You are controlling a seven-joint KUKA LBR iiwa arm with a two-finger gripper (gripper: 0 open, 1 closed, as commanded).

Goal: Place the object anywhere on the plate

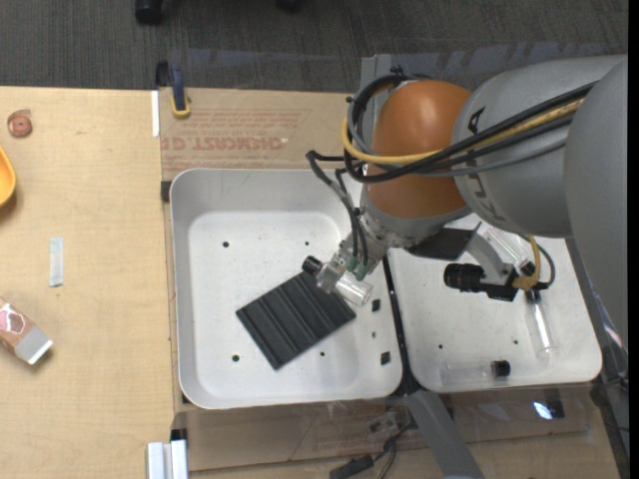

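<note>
The gripper [344,275] hangs low in the left bin [200,208], touching the upper right edge of the dark ribbed plate [295,319] just below-left; whether it grips anything I cannot tell. Judged best: centre over the ribs before letting go.

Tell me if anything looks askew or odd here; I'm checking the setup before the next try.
The dark ribbed plate lies at a slant in the left bin, not square to its walls. The gripper sits at the plate's upper right corner. A clear tube lies loose in the right bin. Nothing looks spilled or broken.
</note>
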